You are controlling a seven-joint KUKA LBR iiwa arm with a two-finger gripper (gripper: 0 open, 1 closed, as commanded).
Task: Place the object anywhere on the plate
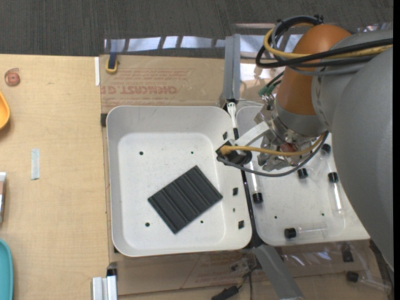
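Observation:
A dark grey ridged rectangular plate (185, 199) lies at a slant on the floor of the left white bin (125, 167). The arm reaches in from the right, and its orange band (312, 55) and wrist hang over the far left part of the right bin (312, 220). My gripper (278, 158) points down beneath the wrist, just right of the wall between the two bins, and the arm's own body largely covers it. I cannot make out a loose object under it. The plate sits apart from the gripper, to its lower left.
A yellow cable with a black plug (232, 156) juts from the wrist over the divider between the bins. Cardboard (162, 83) lies behind the left bin. The wooden bench (50, 167) extends to the left, with an orange item (3, 114) at its edge.

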